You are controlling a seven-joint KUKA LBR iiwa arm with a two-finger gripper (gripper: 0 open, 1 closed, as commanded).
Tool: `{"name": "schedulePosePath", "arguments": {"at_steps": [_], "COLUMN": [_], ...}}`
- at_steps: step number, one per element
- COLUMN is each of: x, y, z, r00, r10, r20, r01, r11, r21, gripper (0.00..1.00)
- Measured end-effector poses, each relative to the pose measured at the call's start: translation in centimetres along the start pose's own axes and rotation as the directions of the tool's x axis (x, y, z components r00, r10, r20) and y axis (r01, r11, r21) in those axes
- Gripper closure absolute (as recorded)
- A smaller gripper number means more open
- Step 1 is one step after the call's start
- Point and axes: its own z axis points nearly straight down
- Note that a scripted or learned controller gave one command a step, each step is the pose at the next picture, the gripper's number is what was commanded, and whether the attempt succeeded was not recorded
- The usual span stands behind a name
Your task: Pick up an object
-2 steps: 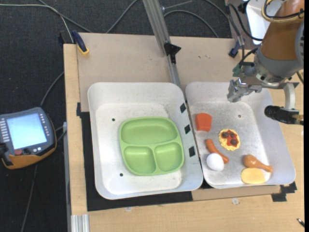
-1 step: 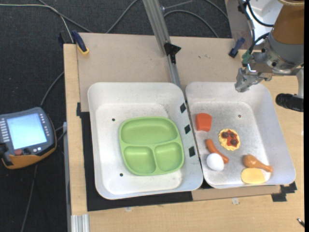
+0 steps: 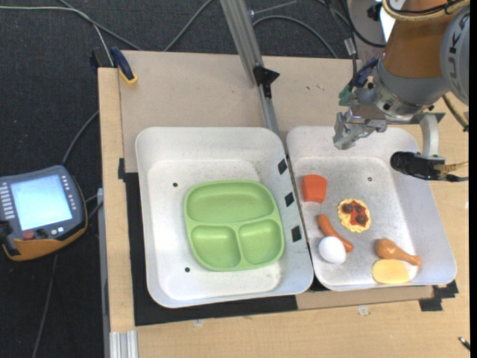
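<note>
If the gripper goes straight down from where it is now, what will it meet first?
Probably bare floor of the right bin near its far rim. The gripper hangs beyond the orange block, though depth is unclear.

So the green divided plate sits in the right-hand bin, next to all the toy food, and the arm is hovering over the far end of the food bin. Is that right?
Not quite. The green divided plate sits in the left-hand bin, apart from the toy food, such as the orange block and the egg, which lies in the right-hand bin. The camera view shows this. The gripper does hover over the far end of the food bin.
</note>
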Motion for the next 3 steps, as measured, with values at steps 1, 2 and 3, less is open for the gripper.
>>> {"name": "schedulePosePath", "arguments": {"at_steps": [1, 2, 3], "x": [6.0, 10.5, 15.4], "y": [0.8, 0.5, 1.2], "z": [1.5, 2.9, 2.5], "r00": [1.000, 1.000, 1.000], "r10": [-0.001, 0.001, 0.000], "r20": [0.000, 0.001, 0.000], "r01": [0.001, -0.001, 0.000], "r11": [1.000, 1.000, 1.000], "r21": [0.000, 0.001, -0.005], "gripper": [1.00, 1.00, 1.00]}}
